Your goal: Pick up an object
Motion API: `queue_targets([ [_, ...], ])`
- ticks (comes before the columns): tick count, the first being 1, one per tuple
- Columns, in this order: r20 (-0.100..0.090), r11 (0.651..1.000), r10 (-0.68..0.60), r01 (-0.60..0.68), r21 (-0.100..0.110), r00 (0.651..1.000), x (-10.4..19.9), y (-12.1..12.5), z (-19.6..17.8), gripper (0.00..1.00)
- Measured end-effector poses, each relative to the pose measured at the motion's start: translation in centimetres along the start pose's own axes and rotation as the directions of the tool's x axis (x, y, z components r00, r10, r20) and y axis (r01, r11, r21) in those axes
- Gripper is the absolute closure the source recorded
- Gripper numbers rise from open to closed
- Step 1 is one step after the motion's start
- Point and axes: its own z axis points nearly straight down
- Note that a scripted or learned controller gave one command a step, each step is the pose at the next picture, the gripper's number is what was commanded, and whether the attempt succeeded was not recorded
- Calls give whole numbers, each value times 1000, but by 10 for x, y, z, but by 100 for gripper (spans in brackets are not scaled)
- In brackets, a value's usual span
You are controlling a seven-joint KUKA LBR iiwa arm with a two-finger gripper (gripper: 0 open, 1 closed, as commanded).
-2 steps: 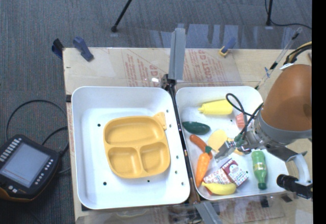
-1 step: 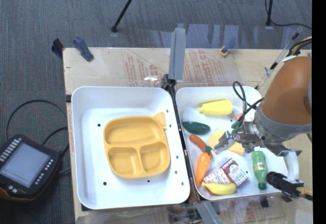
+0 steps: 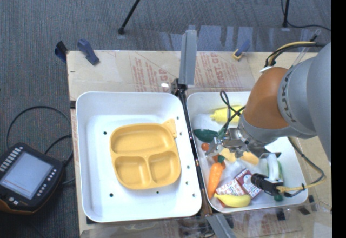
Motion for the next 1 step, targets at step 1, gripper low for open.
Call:
queue_targets([
  [1,-1,1000,8,-8,-11,1000,-2,3,-15,100],
])
